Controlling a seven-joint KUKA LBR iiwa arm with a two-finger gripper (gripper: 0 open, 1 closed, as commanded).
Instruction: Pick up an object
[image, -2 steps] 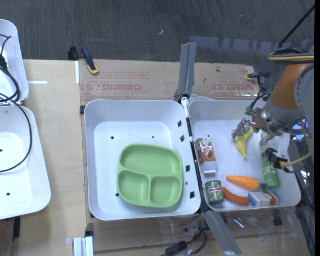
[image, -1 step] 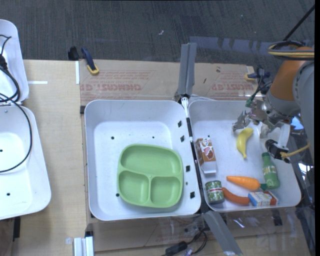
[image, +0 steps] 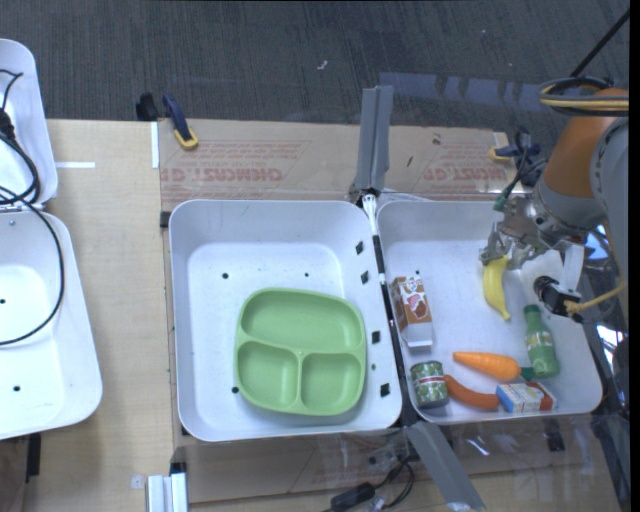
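Reaching in from the right, the arm (image: 585, 150) sets its pincer (image: 507, 252) low over the right bin (image: 462, 215), right at the top end of the banana (image: 496, 286), which seems to sit between the narrowly set fingers, though whether it is truly gripped I cannot tell. Around it in that bin lie a green bottle (image: 540, 342), a carrot (image: 488, 364), a small box (image: 524, 398), a can (image: 429, 383) and a carton (image: 413, 303), while the left bin (image: 200, 300) on the tabletop (image: 260, 160) bears a green divided plate (image: 300, 352).
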